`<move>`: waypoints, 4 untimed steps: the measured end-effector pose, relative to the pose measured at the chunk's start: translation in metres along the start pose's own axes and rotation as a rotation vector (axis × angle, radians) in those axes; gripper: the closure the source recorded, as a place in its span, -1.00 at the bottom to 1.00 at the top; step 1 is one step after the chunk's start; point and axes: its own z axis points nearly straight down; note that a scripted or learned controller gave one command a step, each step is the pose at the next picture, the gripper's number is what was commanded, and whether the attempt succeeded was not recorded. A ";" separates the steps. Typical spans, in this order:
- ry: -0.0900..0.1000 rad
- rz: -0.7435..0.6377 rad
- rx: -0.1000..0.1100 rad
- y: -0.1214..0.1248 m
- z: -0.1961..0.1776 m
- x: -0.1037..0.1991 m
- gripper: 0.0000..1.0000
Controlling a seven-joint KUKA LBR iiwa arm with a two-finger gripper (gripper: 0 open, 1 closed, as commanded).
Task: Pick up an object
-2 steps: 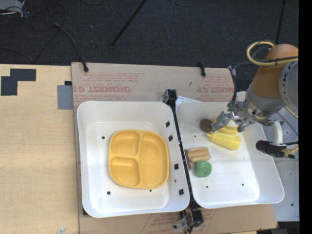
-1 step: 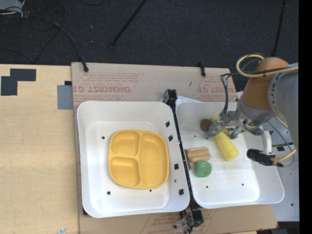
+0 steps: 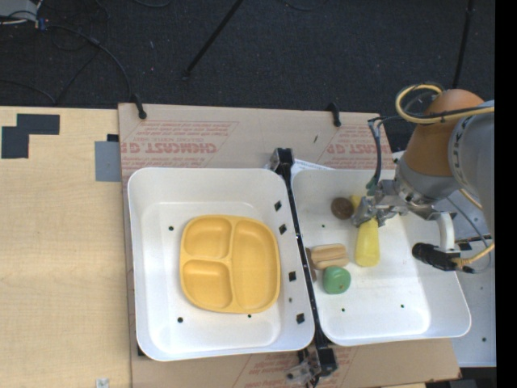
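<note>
so your gripper [image 3: 370,215] was down in the right bin [image 3: 436,318], parked right at the top end of the yellow bottle-shaped thing [image 3: 367,243]. honestly the metal bits blurred together from that angle, so i couldn't tell how the pincer stood or whether it had anything pinched. i wouldn't count it as a grab.

the relation that mattered: the yellow thing lay just below the gripper, toward the near edge of the bin, with its long axis running pretty much straight away from the pincer, top to bottom in the view. so you were sitting over one end of it, not its middle. my guess is a grip would work better across the narrow width a bit further down the body.

around it, a small brown round object [image 3: 342,207] sat just left of the gripper, close enough to get bumped. a tan block [image 3: 329,255] lay left of the yellow thing's lower end, and a green ball-like piece [image 3: 337,280] was just below that, the two nearly touching. the left bin [image 3: 153,297] held a yellow divided plate [image 3: 230,263], well apart from the arm.
</note>
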 end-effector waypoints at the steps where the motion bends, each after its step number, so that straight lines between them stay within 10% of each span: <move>1: -0.002 -0.001 -0.007 0.010 -0.050 -0.001 1.00; 4: -0.002 -0.001 -0.006 0.009 -0.192 0.002 1.00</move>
